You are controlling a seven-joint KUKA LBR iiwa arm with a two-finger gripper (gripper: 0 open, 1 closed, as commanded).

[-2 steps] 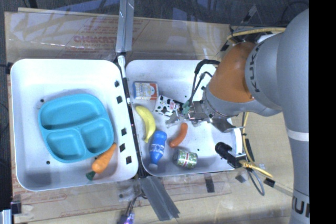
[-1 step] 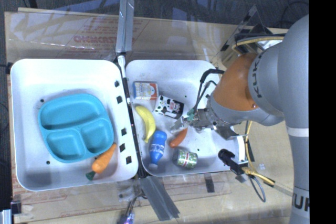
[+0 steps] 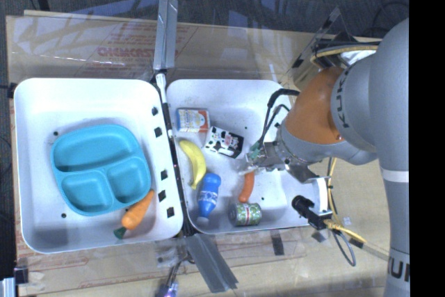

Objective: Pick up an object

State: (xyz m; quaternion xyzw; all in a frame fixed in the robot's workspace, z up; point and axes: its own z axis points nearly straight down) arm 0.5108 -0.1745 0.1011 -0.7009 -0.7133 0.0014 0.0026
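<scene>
The right bin (image 3: 229,95) holds a small orange-and-white carton (image 3: 192,120), a black-and-white packet (image 3: 224,142), a yellow banana (image 3: 194,162), a blue bottle (image 3: 207,195), a small orange carrot-shaped piece (image 3: 247,186) and a green can (image 3: 246,213). My gripper (image 3: 259,157) hangs low over the right half of this bin, just above the top end of the small orange piece and right of the black-and-white packet. The wrist hides the bin floor beneath it.
The left bin (image 3: 42,97) carries a blue divided plate (image 3: 101,170) and an orange carrot (image 3: 137,211) at its front right corner. A metal divider (image 3: 165,38) runs between the bins. The arm's orange band (image 3: 313,115) and cables (image 3: 334,222) overhang the right bin's right wall.
</scene>
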